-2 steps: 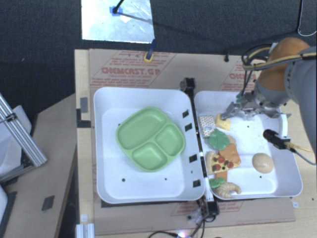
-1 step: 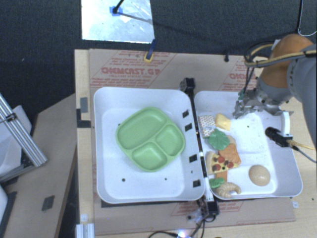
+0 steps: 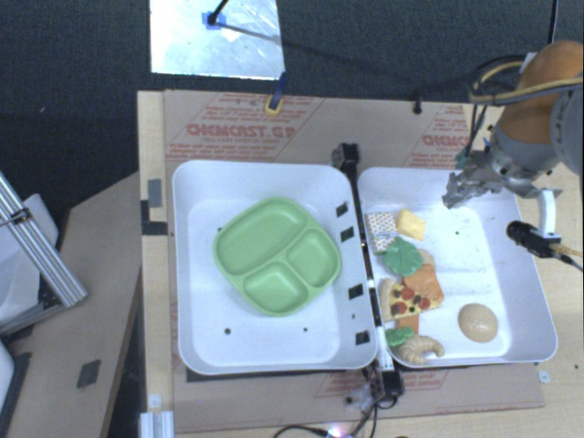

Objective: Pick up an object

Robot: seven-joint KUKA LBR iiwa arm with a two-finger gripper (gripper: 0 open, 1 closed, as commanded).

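Left bin (image 3: 196,336) holds a green tray (image 3: 276,255), three compartments, sitting at a slant. Right bin (image 3: 520,272) has food toys bunched along its left wall: cheese (image 3: 411,224), a patterned card (image 3: 380,229), green leaf (image 3: 402,257), pizza (image 3: 415,293), croissant (image 3: 418,347). Tan egg (image 3: 477,322) lies apart, near the front right. Gripper (image 3: 464,190) hangs over the bin's back right, nothing between the fingers; can't tell their spread
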